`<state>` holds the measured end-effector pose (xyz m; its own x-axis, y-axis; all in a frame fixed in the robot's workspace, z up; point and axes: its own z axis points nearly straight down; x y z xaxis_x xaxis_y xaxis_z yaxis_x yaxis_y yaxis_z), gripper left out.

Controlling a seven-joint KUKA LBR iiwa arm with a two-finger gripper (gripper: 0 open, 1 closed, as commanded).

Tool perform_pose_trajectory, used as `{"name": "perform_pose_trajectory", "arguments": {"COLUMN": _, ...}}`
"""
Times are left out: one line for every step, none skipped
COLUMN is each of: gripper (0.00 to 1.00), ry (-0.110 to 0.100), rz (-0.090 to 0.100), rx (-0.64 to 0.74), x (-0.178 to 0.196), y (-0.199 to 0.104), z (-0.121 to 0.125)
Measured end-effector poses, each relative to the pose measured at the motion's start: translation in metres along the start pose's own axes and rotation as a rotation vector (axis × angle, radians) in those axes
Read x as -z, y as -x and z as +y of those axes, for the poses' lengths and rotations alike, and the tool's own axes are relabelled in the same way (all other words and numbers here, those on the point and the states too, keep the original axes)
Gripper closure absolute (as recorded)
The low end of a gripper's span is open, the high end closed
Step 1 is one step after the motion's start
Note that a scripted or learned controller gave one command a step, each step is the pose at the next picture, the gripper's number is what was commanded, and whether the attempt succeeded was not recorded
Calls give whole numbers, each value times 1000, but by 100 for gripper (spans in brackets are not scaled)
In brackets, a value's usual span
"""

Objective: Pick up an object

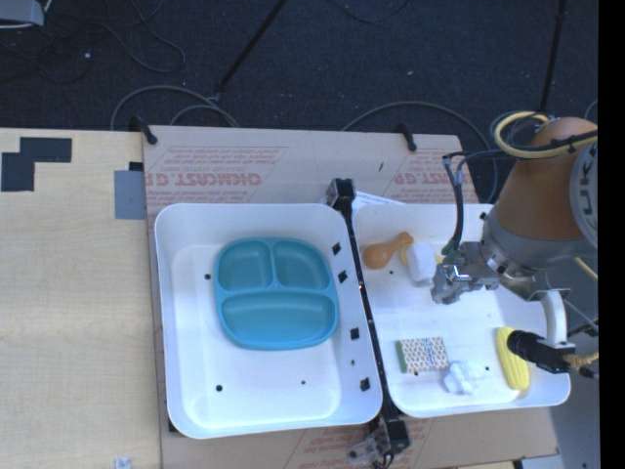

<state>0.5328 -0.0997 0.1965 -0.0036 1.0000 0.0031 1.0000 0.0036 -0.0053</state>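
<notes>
My gripper (447,289) hangs low over the middle of the right bin (488,406), reaching in from the right. A tan, pear-shaped object (386,252) lies at the bin's far left. A small white piece (422,260) sits beside it, just up and left of the gripper. Toward the near side lie a speckled block with a green edge (423,354) and a crumpled white item (459,377). A yellow ridged object (508,364) rests by the right wall. Nothing shows between the gripper's tips.
The left bin (161,311) holds a blue divided plate (275,293). A black divider strip (356,291) runs between the two bins. Both bins sit on cardboard, with the wooden bench top to the left.
</notes>
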Motion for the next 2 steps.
{"name": "perform_pose_trajectory", "arguments": {"gripper": 100, "ry": -2, "rz": 0, "rx": 1, "x": -4, "y": -60, "z": -5}}
{"name": "perform_pose_trajectory", "arguments": {"gripper": 100, "ry": -2, "rz": 0, "rx": 0, "x": -6, "y": -108, "z": -15}}
